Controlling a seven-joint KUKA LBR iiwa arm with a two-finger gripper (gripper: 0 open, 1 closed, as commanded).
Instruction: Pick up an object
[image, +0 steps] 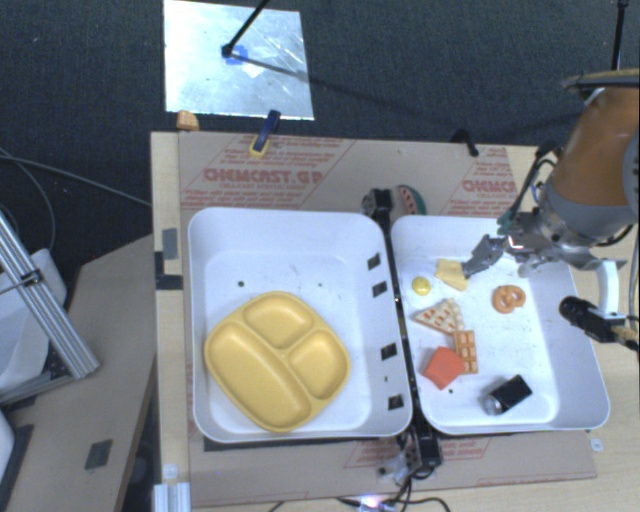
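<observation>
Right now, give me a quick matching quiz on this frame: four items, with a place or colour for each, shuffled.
Items:
1. tray
2. pretzel
3. red block
4. black object

Descriptions:
A. nearest the right bin's front edge
B. yellow, in the left bin
C. beside the waffle piece, on its left in the view
D. orange-brown, right of the cheese wedge, nearest the arm

Pairs: 1-B, 2-D, 3-C, 4-A
</observation>
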